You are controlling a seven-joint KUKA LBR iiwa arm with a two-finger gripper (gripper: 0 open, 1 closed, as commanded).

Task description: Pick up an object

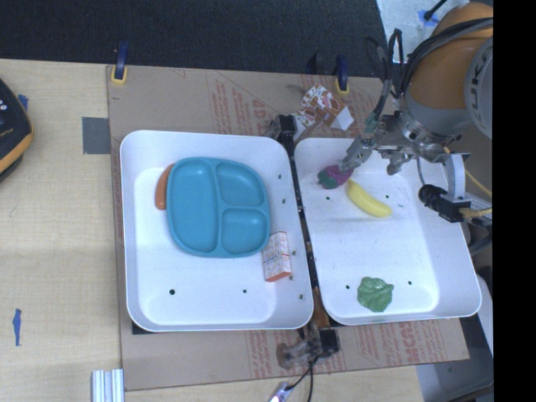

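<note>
- light wooden bench top [59, 249]
- big flat brown cardboard sheet [209, 99] lying on the bench
- two shallow white bins on the cardboard, left bin [134, 249] and right bin [452, 258], side by side

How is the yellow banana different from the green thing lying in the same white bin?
The banana is yellow, long and slightly curved; the green thing is a crumpled, roundish lump. The banana lies toward the far end of the right bin, close to the pincer and a purple item; the green thing sits alone near the bin's near edge. Both are small and rest loose on the bin's floor.
</note>
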